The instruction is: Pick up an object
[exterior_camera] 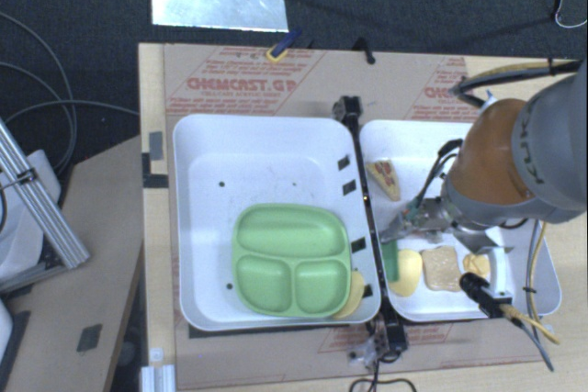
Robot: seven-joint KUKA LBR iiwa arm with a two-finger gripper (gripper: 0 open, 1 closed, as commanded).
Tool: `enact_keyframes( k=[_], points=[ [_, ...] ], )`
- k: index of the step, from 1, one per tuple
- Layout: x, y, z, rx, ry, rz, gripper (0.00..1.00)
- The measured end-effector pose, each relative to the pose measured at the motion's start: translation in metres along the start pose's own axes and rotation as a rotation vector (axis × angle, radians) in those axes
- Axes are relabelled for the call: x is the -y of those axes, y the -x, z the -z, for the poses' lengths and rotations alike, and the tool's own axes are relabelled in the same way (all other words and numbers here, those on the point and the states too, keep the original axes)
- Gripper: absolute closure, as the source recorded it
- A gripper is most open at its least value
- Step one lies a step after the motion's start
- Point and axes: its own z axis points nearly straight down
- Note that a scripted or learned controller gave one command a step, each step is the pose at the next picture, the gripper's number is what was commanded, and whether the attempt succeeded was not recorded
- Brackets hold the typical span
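My gripper (413, 221) hangs low over the middle of the right bin (404, 135), at the end of the grey arm with its orange band (491, 162). Just below it lie a yellow rounded piece (405, 272), a tan bread-like square (441, 268) and a small yellowish item (476, 264). A green piece (390, 263) rests against the bin's left wall. A tan wedge (384, 178) lies above and to the left of the gripper. The arm hides the bin's right part.
The left bin (266, 142) holds a green three-part plate (292, 259) with a yellow object (355, 295) at its lower right corner. A black divider (360, 188) runs between the bins. A cable (537, 266) trails along the right bin's edge.
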Motion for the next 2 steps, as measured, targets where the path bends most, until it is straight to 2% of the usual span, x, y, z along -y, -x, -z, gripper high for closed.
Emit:
enact_keyframes(
  k=[1,2],
  points=[
    [-0.051,0.091,0.052,0.009,0.010,-0.007,0.00],
    [-0.130,0.104,-0.001,0.005,0.010,0.003,0.00]
  ],
)
